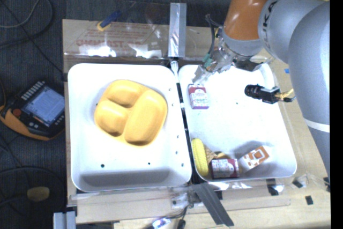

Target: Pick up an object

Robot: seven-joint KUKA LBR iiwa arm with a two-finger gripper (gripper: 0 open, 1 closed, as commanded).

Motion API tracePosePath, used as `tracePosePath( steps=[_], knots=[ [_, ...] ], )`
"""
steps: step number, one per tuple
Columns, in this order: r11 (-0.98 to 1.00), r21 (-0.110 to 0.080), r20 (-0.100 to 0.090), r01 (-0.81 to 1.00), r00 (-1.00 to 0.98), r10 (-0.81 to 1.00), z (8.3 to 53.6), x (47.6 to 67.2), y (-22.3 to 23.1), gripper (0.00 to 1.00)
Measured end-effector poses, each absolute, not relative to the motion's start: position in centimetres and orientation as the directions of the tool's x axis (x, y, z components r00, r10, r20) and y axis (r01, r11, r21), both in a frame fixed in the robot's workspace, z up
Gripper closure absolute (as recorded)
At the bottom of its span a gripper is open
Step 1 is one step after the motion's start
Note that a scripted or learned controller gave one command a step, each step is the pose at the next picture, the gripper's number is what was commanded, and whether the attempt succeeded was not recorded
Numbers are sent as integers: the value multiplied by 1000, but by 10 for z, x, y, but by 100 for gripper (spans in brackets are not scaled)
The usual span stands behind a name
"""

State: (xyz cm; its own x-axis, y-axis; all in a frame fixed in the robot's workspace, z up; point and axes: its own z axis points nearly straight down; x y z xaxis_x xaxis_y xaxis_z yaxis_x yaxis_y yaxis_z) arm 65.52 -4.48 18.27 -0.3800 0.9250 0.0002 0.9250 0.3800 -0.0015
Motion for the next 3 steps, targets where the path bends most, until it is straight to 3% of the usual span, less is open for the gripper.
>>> tracePosePath(
  steps=[1, 2, 3],
  knots=[
    [380, -2, 2, 925, -380, 925, 212, 617, 29, 100],
    [383, -4, 4, 924, -383, 924, 220, 617, 30, 100],
    [540, -2, -4, 842, -540, 842, 231, 669, -15, 100]
  ],
)
